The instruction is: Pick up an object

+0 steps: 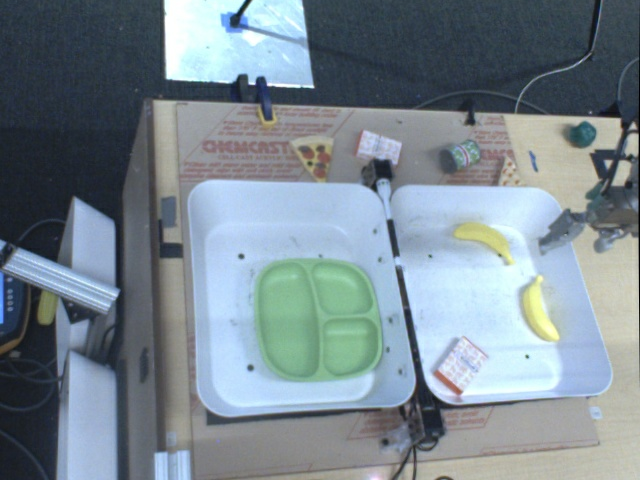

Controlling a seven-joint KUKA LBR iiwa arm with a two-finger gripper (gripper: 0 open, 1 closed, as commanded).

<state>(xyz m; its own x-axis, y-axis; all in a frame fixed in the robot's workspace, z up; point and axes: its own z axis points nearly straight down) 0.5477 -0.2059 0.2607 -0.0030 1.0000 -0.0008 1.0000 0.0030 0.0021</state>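
left of jaws [578, 230], banana [485, 240]

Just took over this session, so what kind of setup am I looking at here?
Most likely a robotics lab bench for pick-up trials, not a kitchen. Two white bins sit side by side on cardboard, holding toy-like items: two bananas and a green divided plate. The gripper reaches in from the right.

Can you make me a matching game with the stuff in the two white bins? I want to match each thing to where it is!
Things:
1. green plate
2. curved banana
3. red and white packet
4. straighter banana

Places:
A. right bin, front edge
B. left bin
C. right bin, near its right wall
D. right bin, back part

Pairs: 1-B, 2-D, 3-A, 4-C
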